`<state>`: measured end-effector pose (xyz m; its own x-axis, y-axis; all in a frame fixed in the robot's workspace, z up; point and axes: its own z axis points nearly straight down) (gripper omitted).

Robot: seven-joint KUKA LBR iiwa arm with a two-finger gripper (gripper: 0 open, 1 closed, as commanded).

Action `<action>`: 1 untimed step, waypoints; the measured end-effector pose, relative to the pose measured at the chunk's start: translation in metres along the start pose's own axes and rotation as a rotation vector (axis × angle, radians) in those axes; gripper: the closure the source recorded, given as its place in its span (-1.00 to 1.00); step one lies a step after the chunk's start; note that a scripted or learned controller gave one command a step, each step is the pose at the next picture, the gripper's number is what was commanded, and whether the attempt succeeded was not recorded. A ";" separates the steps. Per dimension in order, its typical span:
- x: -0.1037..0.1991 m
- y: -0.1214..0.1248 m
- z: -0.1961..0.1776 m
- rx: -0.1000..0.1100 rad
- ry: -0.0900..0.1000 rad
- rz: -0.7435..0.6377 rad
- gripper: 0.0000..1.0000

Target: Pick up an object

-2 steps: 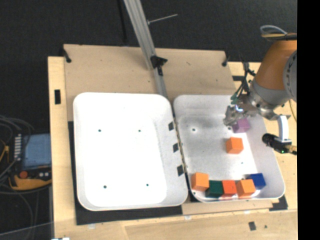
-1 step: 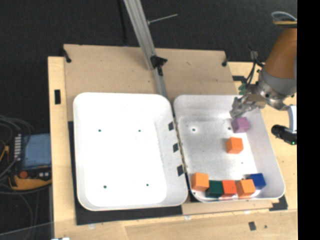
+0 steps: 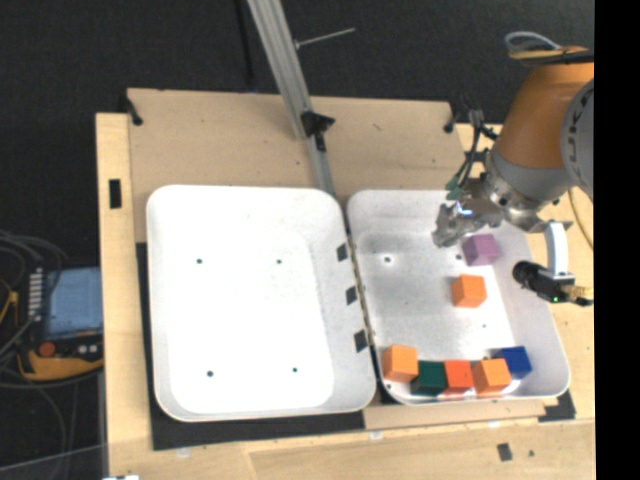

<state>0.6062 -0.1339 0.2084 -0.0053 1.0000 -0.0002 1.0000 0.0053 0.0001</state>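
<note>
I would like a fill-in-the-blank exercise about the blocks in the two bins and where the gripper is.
1. All the blocks lie in the ____ bin of this view.
2. The block nearest the gripper is ____ in colour.
3. In the row at the bin's near edge, the green block lies between two ____ blocks.
4. The row's right end is a ____ block.

Missing words: right; purple; orange; blue

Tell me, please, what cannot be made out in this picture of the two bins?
- Tool, camera view: blurred and small, so any grip is unreadable.
- Grey and orange arm: cut off by the right edge.
- Small green cube: partly hidden behind the right white bin's near rim.
</note>
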 end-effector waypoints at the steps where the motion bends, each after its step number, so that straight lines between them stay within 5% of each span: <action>1: 0.051 -0.004 0.005 0.000 0.001 -0.001 1.00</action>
<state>0.6017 -0.0830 0.2032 -0.0060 1.0000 0.0006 1.0000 0.0060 -0.0003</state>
